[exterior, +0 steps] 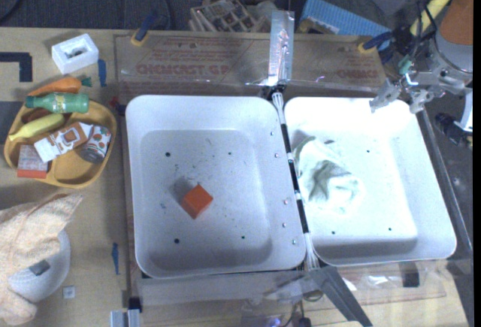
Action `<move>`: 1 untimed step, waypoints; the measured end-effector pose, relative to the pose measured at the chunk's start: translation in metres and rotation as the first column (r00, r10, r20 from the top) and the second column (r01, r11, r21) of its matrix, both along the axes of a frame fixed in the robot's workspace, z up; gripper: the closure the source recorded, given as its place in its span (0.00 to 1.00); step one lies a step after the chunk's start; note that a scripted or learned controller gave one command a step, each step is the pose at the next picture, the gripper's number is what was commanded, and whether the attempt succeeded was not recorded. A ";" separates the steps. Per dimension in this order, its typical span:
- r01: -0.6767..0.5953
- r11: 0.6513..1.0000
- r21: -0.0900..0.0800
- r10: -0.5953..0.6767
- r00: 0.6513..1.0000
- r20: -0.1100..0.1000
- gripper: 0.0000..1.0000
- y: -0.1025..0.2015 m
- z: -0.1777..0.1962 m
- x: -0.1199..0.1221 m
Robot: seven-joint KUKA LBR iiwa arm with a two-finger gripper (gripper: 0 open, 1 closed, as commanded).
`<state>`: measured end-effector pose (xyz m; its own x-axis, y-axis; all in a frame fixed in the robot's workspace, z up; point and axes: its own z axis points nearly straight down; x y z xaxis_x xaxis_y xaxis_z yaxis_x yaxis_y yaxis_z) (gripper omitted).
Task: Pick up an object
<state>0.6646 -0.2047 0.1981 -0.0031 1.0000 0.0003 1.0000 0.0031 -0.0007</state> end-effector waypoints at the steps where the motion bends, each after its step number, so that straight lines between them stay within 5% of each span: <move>1: -0.207 0.978 0.000 0.207 0.978 0.000 0.00 0.027 -0.008 -0.074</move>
